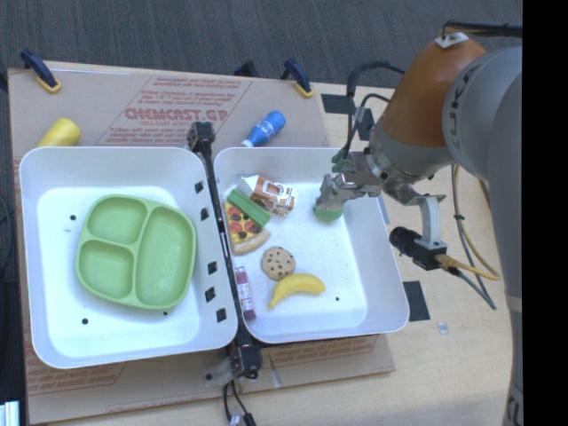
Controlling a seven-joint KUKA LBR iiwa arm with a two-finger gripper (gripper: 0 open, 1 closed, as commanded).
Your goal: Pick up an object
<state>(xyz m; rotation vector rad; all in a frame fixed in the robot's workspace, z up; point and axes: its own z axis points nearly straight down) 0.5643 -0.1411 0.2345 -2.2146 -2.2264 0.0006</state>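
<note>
My gripper point(334, 193) hangs over the upper right part of the right bin point(377, 278). A small green object point(328, 209) sits directly at its tip, touching or just below it; whether it is held is unclear. Further left in this bin lie a toy pizza slice point(242, 226), a green block point(252, 205) and a brown-and-white packet point(272, 193). A cookie point(278, 262) and a yellow banana point(296, 287) lie toward the front. A small dark red bar point(246, 293) lies along the bin's left wall.
The left bin point(44, 318) holds a green divided plate point(136, 251). Behind the bins, on the cardboard, lie a blue-and-white bottle point(264, 129) and a yellow object point(60, 132). Black clips point(213, 238) line the shared wall. Cables hang at the right.
</note>
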